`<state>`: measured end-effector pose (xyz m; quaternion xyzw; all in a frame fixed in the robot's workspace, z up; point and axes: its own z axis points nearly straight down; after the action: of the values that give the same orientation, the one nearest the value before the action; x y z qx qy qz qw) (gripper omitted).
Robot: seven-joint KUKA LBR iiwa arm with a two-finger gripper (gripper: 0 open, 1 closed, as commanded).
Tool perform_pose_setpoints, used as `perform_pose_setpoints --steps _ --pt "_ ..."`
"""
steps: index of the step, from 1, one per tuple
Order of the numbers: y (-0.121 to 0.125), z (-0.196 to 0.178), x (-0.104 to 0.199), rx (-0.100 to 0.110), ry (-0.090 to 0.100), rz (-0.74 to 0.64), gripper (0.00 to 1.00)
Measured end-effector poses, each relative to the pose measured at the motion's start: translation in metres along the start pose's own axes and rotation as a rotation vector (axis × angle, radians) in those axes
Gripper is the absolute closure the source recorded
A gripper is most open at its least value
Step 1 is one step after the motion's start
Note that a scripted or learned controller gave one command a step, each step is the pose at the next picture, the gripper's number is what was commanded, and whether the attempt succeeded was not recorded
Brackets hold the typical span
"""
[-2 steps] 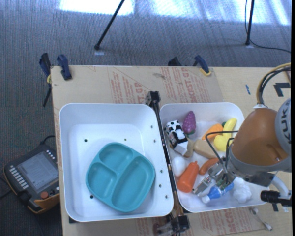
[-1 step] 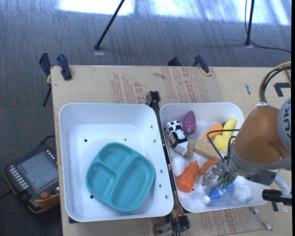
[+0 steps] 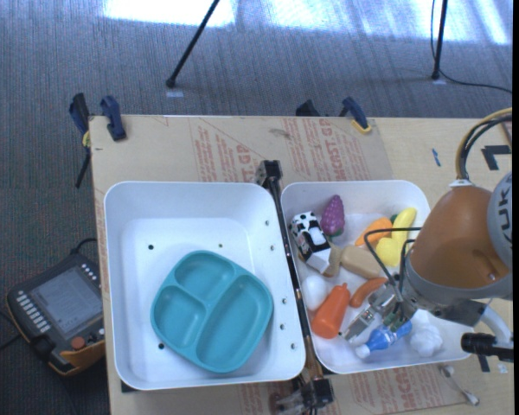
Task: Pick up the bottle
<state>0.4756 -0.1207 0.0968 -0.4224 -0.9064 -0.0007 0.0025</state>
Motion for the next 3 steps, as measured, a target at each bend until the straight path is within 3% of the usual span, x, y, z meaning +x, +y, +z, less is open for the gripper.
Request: perform_pose_setpoints --steps 1,2,3 --pt "-0.012 0.009 -0.013 -0.001 -0.003 0.378 0.00" --pt "0.022 0.010 0.026 0.001 -0.001 0.309 0.00" --pt "0.009 0.010 0.012 0.001 -0.001 -0.053 0.00"
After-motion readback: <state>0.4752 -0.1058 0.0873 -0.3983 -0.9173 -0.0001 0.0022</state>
